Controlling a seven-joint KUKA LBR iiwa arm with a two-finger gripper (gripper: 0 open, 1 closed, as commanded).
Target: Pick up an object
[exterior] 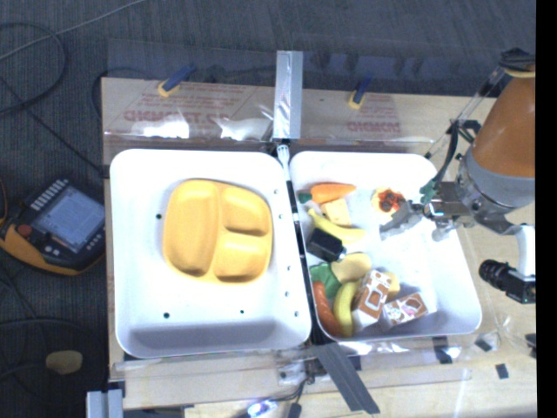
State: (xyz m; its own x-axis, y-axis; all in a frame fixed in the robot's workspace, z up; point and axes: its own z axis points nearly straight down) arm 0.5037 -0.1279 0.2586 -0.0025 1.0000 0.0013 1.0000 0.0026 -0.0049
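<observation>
Positioned over the right-hand shallow white bin [455, 273]: grey two-finger gripper [397, 223], reaching in from the right and hanging low above the far-right part of the bin floor. Opening of the claw: cannot tell at this slant. Holds nothing visibly. Candidate items for the pick, all in the right-hand bin and crowded toward its left wall: orange plastic carrot [333, 192] at the far end, yellow toy banana [337, 228] below it, small black block [325, 246], and two brown-and-white printed cartons [376, 293] at the near end. Closest to the gripper: a small red-and-black toy piece [389, 201], just beside it on the far side and probably the intended target. Open floor along the right wall, hence room for descent without contact with the rim. Occupying the left-hand white bin [139, 307]: one yellow divided plastic tray [218, 229], well apart from the gripper.
</observation>
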